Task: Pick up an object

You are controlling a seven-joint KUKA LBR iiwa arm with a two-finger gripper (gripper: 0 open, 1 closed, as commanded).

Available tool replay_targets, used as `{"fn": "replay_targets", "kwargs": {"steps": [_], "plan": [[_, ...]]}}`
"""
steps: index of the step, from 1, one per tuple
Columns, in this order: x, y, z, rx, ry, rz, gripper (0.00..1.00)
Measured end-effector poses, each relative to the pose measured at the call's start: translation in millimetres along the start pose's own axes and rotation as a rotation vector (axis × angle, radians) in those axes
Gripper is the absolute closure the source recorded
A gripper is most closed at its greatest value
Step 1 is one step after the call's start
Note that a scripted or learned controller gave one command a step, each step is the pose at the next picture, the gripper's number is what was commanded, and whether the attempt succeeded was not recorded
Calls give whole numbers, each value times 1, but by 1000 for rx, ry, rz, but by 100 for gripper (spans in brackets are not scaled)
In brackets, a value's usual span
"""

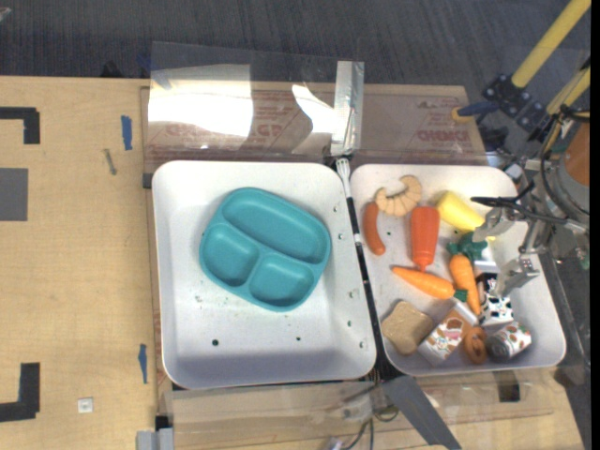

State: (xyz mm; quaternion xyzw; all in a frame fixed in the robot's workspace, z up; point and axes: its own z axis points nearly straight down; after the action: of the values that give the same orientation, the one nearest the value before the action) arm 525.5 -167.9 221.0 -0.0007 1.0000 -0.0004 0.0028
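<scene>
Gripper (511, 251) hangs over the right bin's (548, 340) right side; fingers' state unclear, cannot tell. Yellow lemon (459, 210) sits just left of it, near but apart. Carrots (461, 279) and red sausage (425, 234) lie further left, croissant (400, 195) beyond. Teal plate (265, 247) rests in the left bin (178, 345), well apart.

Floor (281, 12): dark grey carpet, running across the twelve o'clock side. Bench top (70, 251): light wood, filling the nine o'clock side, with black tape marks (23, 125) and short blue tape strips (126, 131). Clear plastic sheet (244, 111) at twelve o'clock, showing bright glare from overhead light.
</scene>
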Motion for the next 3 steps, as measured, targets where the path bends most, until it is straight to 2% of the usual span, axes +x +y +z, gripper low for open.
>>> {"fn": "replay_targets", "kwargs": {"steps": [1, 2, 3], "plan": [[12, 9, 108, 8, -19, -69, 0], [5, -4, 110, 16, -33, -46, 0], [-18, 35, 115, 19, -37, -167, 0]]}}
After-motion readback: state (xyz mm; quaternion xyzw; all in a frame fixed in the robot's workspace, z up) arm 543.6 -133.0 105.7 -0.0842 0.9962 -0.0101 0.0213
